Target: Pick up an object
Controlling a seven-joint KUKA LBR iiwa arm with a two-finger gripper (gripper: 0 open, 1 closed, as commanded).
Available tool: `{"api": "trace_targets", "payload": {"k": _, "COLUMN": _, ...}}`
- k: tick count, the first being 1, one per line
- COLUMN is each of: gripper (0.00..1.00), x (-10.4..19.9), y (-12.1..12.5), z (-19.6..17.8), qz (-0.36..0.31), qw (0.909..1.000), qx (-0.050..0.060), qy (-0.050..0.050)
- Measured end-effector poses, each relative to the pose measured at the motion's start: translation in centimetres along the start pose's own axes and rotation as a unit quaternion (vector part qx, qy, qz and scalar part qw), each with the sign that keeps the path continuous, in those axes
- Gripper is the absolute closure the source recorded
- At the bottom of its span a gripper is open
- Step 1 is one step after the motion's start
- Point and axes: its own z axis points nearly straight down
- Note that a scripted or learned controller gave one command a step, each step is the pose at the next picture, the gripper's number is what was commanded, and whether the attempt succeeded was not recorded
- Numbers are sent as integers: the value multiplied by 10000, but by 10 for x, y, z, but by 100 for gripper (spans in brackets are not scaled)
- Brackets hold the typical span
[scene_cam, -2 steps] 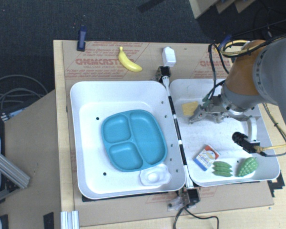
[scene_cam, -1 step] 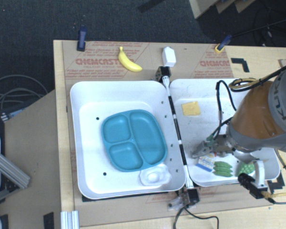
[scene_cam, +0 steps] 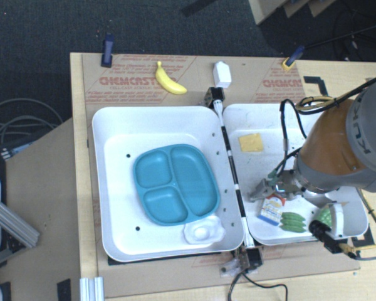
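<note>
We see two white bins side by side on a cardboard-topped bench [scene_cam: 138, 74]. The left bin [scene_cam: 113, 137] holds a blue divided plate [scene_cam: 174, 184] in its middle, and a small white dish [scene_cam: 202, 232] touches that plate's near right corner. The right bin [scene_cam: 238, 118] holds a yellow square [scene_cam: 250, 143] toward its far side, and — nearer us — a small white and blue box [scene_cam: 271, 212] with a green pea pod [scene_cam: 292, 222] just beside it on the right. Another green thing [scene_cam: 326, 217] lies further right, partly hidden by the arm.

The arm [scene_cam: 338, 149] reaches in from the right over the right bin, and its gripper [scene_cam: 277, 188] sits low, just above the box. We cannot tell how it stands — the wrist and cables blur it.

A banana [scene_cam: 168, 80] lies on the bench beyond the left bin, well apart from the arm.
</note>
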Motion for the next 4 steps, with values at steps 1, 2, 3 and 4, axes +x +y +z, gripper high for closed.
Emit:
{"api": "trace_targets", "payload": {"k": 1, "gripper": 0, "x": 6, "y": 6, "z": 0, "qz": -1, "qw": 10000, "qx": 0, "qy": -1}}
{"api": "trace_targets", "payload": {"k": 2, "gripper": 0, "x": -1, "y": 25, "z": 0, "qz": 3, "qw": 10000, "qx": 1, "qy": -3}}
{"api": "trace_targets", "payload": {"k": 3, "gripper": 0, "x": -50, "y": 88, "z": -1, "qz": 1, "qw": 10000, "qx": -1, "qy": -4}}
{"api": "trace_targets", "payload": {"k": 4, "gripper": 0, "x": -9, "y": 6, "z": -11, "qz": 0, "qw": 10000, "qx": 12, "qy": 4}}
